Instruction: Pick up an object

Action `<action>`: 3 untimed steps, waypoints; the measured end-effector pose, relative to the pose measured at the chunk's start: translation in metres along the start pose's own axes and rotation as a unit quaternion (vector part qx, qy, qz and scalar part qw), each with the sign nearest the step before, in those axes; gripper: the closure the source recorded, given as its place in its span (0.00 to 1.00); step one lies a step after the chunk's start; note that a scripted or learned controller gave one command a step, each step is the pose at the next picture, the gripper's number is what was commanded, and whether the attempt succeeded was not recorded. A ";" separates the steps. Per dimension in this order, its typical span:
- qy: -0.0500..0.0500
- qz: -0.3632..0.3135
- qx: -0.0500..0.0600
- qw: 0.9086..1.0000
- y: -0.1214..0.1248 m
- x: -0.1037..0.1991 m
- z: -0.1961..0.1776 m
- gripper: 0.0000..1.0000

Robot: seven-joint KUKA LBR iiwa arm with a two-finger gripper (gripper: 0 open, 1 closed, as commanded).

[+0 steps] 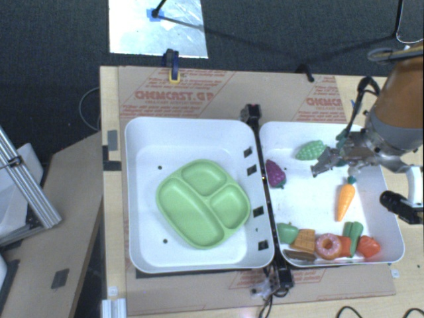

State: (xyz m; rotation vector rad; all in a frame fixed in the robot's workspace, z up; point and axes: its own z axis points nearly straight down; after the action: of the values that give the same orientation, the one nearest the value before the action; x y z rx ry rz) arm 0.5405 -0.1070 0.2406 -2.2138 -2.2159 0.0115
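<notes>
Currently your hand point(324, 164) hovers over the right bin point(291, 144), beside the green toy point(309, 150). Grip state: cannot tell.

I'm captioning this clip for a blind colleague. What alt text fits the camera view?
A grey robot arm reaches from the right, its gripper over the right bin, near a green toy vegetable and an orange toy carrot. More toy food lines that bin's front edge. The left bin holds a green divided plate.

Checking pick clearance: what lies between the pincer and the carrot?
In the camera view, bare white bin floor lies between the pincer and the carrot; nothing else sits there.
</notes>
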 end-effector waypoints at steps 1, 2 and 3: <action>-0.001 -0.001 -0.006 1.000 0.002 0.000 -0.007 0.00; 0.000 0.000 -0.005 1.000 -0.002 -0.006 0.052 0.00; 0.000 0.000 -0.006 1.000 -0.009 -0.009 0.098 0.00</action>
State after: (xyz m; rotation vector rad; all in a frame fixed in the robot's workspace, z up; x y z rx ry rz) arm 0.5304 -0.1156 0.1429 -2.2197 -2.2222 -0.0007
